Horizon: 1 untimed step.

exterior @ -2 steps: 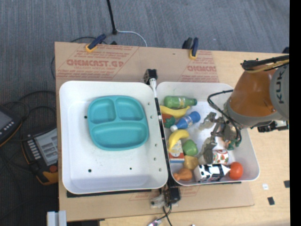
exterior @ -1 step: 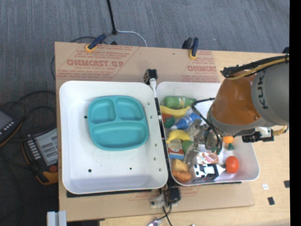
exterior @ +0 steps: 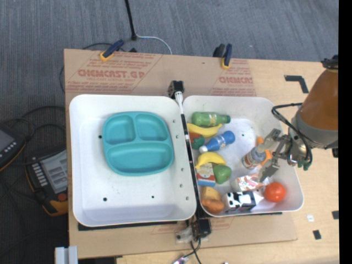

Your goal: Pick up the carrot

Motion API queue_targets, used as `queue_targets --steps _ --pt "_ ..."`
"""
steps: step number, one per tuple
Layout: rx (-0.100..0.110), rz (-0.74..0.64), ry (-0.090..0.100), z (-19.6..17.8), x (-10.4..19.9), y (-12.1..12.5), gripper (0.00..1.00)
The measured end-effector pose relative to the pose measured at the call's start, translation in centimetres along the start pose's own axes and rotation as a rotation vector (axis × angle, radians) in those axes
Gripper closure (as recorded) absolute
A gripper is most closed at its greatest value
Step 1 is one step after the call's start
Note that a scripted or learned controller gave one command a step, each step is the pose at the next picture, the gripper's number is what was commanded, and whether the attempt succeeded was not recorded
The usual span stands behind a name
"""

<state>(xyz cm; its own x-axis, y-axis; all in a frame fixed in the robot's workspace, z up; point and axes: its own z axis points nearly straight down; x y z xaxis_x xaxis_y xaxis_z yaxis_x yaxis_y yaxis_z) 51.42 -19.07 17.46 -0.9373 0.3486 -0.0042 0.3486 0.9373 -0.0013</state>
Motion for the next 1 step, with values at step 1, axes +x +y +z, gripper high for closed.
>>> queue_targets --steps 1 --pt "-0.002 -0.041 -0.001 5.06 -3.04 -0.79 0.00"
